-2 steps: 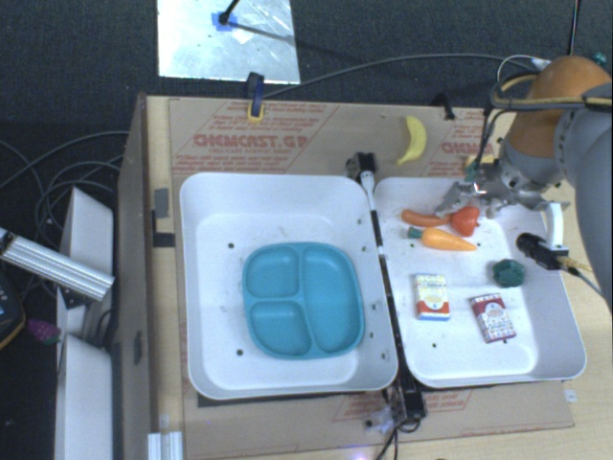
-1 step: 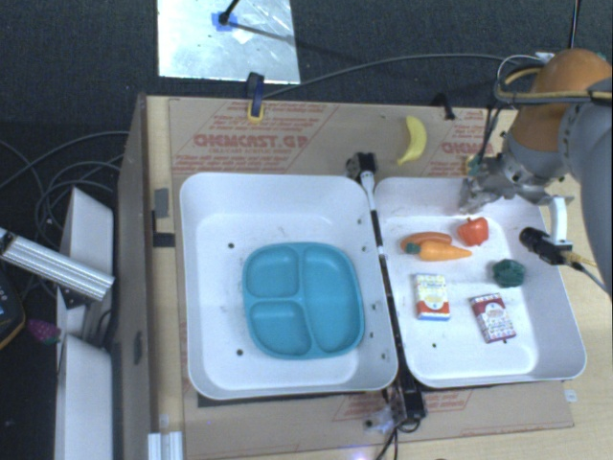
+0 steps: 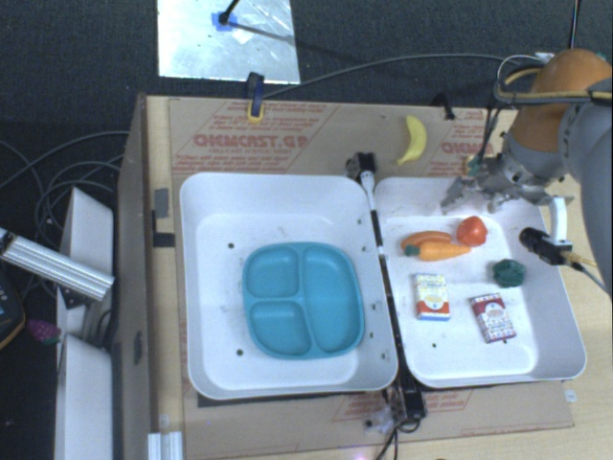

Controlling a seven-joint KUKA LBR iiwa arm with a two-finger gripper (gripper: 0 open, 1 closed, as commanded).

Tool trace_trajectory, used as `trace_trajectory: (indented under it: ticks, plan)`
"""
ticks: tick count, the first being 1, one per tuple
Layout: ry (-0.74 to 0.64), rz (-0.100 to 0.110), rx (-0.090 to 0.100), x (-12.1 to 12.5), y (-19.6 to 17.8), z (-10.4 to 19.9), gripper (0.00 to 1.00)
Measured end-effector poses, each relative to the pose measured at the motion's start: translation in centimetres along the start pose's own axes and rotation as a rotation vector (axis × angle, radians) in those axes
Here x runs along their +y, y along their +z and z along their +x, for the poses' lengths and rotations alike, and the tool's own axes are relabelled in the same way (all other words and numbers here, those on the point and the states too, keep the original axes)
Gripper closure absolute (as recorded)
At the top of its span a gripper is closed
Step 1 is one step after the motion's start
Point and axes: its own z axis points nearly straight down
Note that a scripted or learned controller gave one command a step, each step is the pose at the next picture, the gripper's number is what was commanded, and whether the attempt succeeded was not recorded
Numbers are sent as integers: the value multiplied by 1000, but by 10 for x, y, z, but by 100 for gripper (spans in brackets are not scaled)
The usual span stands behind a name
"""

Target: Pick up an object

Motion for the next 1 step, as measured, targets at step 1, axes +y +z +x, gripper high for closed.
trace_trajectory:
  ticks: [1]
  plan:
    - [6, 17, 2, -41, 6, -2, 0]
